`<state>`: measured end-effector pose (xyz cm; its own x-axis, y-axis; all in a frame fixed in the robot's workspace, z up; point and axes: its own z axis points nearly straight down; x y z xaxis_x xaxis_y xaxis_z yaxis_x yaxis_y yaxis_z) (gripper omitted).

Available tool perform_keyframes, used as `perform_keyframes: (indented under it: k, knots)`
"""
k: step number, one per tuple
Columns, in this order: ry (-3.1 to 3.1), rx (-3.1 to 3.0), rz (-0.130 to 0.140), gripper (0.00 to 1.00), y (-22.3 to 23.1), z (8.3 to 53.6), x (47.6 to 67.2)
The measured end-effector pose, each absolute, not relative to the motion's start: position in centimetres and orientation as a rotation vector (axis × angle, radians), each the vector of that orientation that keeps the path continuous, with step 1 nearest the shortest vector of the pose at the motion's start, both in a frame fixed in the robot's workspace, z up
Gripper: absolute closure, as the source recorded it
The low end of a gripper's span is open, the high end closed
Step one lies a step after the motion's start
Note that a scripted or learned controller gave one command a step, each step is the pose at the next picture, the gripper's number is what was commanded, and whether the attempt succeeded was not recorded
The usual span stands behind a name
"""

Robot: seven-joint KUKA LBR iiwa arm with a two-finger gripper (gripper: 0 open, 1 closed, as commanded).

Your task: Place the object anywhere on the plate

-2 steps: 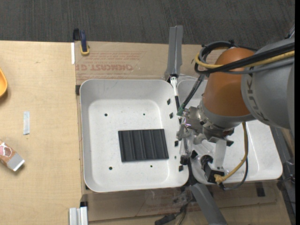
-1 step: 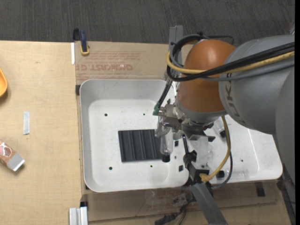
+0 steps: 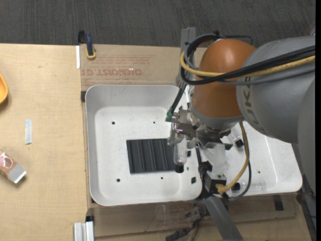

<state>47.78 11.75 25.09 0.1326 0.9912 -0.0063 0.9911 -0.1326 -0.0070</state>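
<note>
A black ribbed plate (image 3: 149,155) lies flat on the floor of the left white bin (image 3: 105,109), a little right of its middle. My gripper (image 3: 179,157) hangs low over the plate's right edge, close to the wall between the two bins. The large orange and grey wrist above it hides much of that spot. A small dark bit (image 3: 179,169) shows just below the gripper at the plate's right corner; I cannot tell what it is. No other loose object shows in the left bin.
The right white bin (image 3: 271,174) is mostly covered by the arm and its cables. On the wooden bench to the left lie a small white strip (image 3: 28,132), a wrapped packet (image 3: 11,167) and an orange thing (image 3: 2,89) at the edge. A clamp (image 3: 89,45) sits behind the bins.
</note>
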Motion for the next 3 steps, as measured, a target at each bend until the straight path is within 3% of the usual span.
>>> perform_keyframes:
  k: [1, 2, 3]
  knots:
    - [-2.194, -2.249, 0.009, 1.00, 16.4, 26.3, 47.7]
    - [-2.193, -2.249, 0.009, 0.00, 16.4, 26.3, 47.7]
    - [-2.018, -2.409, 0.008, 0.00, 18.0, 29.3, 58.6]
